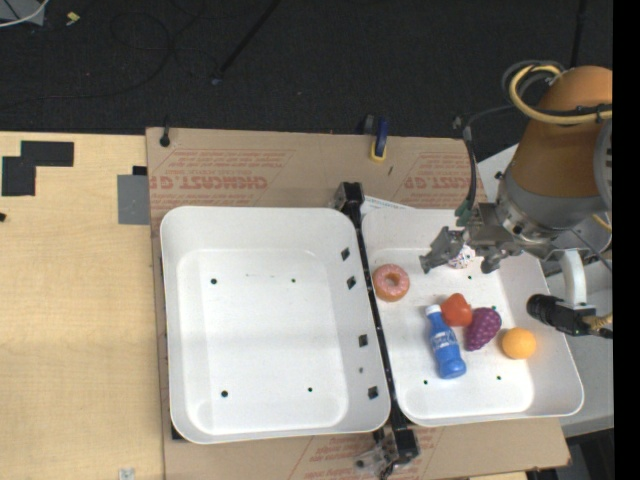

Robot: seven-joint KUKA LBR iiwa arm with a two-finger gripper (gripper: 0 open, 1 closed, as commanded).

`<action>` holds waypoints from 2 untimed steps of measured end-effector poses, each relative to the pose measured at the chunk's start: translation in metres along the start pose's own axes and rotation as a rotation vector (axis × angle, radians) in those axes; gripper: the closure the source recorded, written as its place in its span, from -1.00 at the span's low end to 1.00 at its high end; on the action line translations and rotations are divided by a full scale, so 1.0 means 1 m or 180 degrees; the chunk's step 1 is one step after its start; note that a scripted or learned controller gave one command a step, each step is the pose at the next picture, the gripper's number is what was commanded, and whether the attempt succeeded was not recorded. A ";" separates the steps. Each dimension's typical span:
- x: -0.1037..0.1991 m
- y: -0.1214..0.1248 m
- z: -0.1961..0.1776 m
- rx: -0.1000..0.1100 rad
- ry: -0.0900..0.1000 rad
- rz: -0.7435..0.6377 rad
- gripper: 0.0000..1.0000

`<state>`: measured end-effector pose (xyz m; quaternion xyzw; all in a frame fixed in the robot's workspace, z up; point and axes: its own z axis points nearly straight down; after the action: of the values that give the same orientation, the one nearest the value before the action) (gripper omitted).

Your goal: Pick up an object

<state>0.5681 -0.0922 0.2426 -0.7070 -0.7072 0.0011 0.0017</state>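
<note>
Nothing lifted yet: bottle, grapes, orange, tomato and donut all lie in the right bin, gripper spread and empty above its far side.

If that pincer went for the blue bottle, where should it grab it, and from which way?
Probably across the middle of the blue bottle's body, coming straight down from above. It lies flat in the right bin, white cap toward the far side, so its long sides face left and right. The red object crowds the cap end, while the lower body has free room on both sides.
</note>
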 end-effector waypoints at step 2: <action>-0.049 -0.012 0.159 0.0014 0.0005 0.0002 -1.00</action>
<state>0.5558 -0.1413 0.0839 -0.7071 -0.7071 0.0022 0.0037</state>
